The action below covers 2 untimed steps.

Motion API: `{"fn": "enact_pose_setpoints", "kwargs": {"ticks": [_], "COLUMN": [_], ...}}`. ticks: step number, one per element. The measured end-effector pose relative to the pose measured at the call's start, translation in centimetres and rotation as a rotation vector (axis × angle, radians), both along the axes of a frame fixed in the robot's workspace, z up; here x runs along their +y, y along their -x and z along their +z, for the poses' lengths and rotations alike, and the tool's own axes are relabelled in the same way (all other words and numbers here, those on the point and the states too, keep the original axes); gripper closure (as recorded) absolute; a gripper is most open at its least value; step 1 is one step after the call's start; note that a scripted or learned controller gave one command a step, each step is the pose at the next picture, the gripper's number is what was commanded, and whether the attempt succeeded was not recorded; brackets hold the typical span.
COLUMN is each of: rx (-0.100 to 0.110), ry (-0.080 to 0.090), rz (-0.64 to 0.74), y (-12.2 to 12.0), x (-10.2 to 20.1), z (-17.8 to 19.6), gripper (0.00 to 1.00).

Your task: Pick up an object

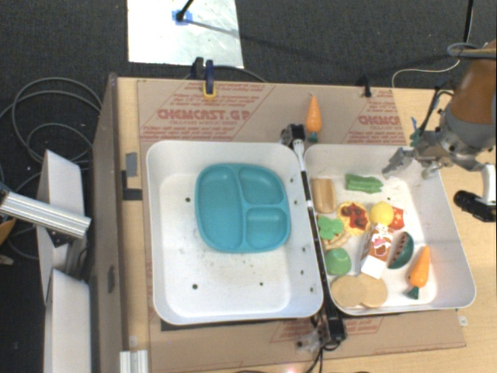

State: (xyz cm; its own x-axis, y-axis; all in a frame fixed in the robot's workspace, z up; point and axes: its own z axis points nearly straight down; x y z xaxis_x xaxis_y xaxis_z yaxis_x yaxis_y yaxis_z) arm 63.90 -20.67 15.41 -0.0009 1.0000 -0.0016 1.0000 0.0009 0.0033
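My gripper (407, 169) hangs over the far right part of the right bin (450, 231), its two fingers spread open with nothing between them. Just to its left lies a green toy vegetable (363, 183). Nearer the front sit a yellow lemon (381, 212), a pizza slice (353, 216), a bread slice (323, 195), a red and white carton (377, 249), a watermelon wedge (400, 250), an orange carrot (419, 266) and tan round biscuits (359, 291).
The left bin (175, 286) holds a teal divided plate (242, 208). A second carrot (313, 116) stands on the cardboard behind the bins, by the clamp between them. Green leafy pieces (334, 243) lie along the right bin's left wall.
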Motion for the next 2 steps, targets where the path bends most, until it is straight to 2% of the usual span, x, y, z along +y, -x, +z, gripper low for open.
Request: {"fn": "enact_pose_setpoints", "kwargs": {"ticks": [1, 2], "rx": [0.008, -0.002], "ry": [-0.004, -0.001], "rz": [0.0, 0.0], "y": [5.3, 4.9], "x": [3.7, 3.5], "z": [-6.3, -4.8], "gripper": [0.0, 1.0]}}
